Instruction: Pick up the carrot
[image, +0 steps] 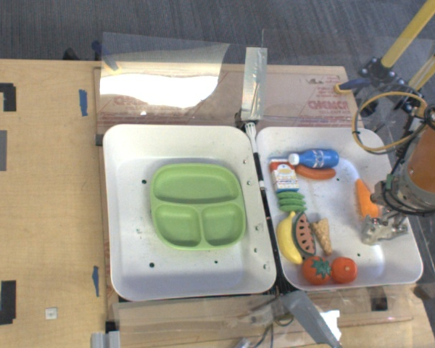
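We find the carrot (363, 198) in the right bin (409, 263), close against its right wall and about halfway along that wall. It lies lengthwise along the wall, orange, tapering toward the far end. It looks like a toy of hard plastic, so we judge it light, stiff and smooth, liable to slip or roll out of a pinch but not to crush. We would take it across the thick middle, with the fingers closing crosswise to its length. The wall leaves little room on the outer side, so one finger must go down between carrot and wall.

The gripper (380, 227) hangs just beside the carrot's near end, toward the bin's near right corner, below the orange band. It appears to touch or overlap that end, though the wrist hides the join and we cannot be sure. We cannot tell how the gripper is set, and nothing is seen held in it.

The rest of the toys lie along the bin's left wall, well apart from the carrot: a blue bottle (315, 157) at the far end, a banana (288, 239) and a melon slice (305, 235) further down, and a tomato (344, 269) by the near edge. The left bin (123, 216) carries a green tray (198, 206).
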Controlling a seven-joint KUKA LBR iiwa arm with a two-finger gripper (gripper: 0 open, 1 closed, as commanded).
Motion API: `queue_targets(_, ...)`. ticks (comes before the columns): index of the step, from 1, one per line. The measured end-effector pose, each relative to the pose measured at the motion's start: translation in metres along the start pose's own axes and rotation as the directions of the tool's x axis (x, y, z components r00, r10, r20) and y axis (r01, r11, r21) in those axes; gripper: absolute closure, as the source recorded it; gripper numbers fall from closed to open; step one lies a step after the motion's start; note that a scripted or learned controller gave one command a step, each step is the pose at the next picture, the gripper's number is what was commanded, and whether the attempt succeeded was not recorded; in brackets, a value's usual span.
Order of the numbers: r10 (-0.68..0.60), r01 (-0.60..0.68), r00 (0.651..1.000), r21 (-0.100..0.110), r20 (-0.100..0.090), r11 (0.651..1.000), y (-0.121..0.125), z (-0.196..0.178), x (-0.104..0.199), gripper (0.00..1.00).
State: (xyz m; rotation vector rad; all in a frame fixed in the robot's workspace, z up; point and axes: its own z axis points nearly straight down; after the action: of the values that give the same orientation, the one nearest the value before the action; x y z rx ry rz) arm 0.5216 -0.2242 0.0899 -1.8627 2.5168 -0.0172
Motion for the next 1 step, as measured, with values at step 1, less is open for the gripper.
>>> queue_targets(1,0.004,-0.004,1.0,0.007,0.004,1.0,-0.002,-0.0113,-0.0019,1.0)
